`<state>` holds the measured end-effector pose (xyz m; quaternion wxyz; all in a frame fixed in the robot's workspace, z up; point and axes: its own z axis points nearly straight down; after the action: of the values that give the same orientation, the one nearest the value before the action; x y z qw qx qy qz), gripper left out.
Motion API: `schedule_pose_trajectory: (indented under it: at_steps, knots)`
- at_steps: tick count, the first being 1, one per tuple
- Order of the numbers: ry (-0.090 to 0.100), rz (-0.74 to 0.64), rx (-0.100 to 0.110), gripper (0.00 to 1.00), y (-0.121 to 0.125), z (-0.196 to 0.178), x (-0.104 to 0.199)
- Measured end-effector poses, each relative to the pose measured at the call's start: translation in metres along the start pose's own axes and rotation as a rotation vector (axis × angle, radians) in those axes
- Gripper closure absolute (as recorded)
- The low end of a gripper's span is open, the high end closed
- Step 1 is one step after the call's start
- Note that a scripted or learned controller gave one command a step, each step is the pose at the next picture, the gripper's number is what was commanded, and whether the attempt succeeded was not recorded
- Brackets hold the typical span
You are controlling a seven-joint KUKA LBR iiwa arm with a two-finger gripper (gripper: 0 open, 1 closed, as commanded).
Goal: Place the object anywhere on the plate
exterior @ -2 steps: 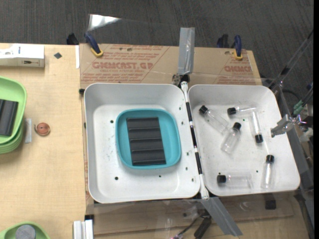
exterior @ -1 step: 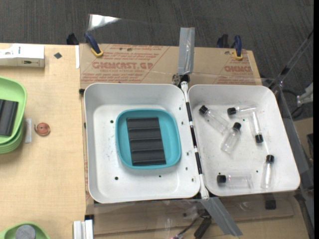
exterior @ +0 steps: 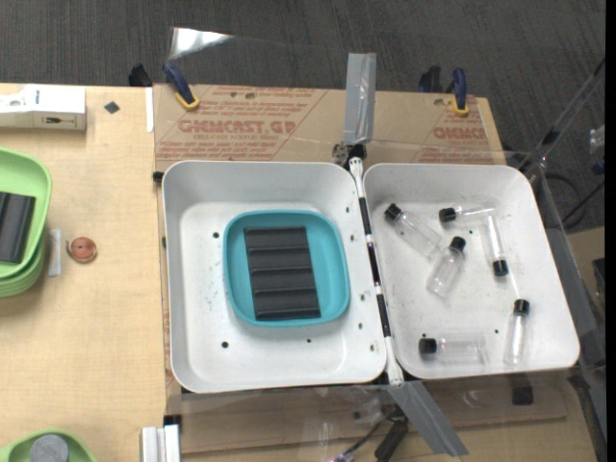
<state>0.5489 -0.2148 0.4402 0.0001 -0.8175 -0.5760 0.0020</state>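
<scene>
Six clear vials with black caps, scattered flat across the right bin point(exterior: 539, 210): one at 11 o'clock point(exterior: 408, 227), one at 12 point(exterior: 467, 215), one dead centre point(exterior: 447, 265), one at 2 point(exterior: 496, 248), one at 4 point(exterior: 518, 329), one at 7 point(exterior: 452, 348). No two quite touching. Over at 9 o'clock, in the left bin point(exterior: 192, 335), a teal plate point(exterior: 332, 258) bearing a black ribbed block point(exterior: 281, 271). Beyond both bins, at 12, brown cardboard point(exterior: 241, 123) printed in red, partly readable as "GHMCAST". Far at 9, a green dish point(exterior: 24, 176). Gripper state: cannot tell.
</scene>
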Motion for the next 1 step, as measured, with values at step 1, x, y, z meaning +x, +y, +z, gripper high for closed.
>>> schedule_pose_trajectory:
  at_steps: [1]
  knots:
    - [0.000, 0.000, 0.000, 0.00, 0.0000, 0.0002, 0.0002]
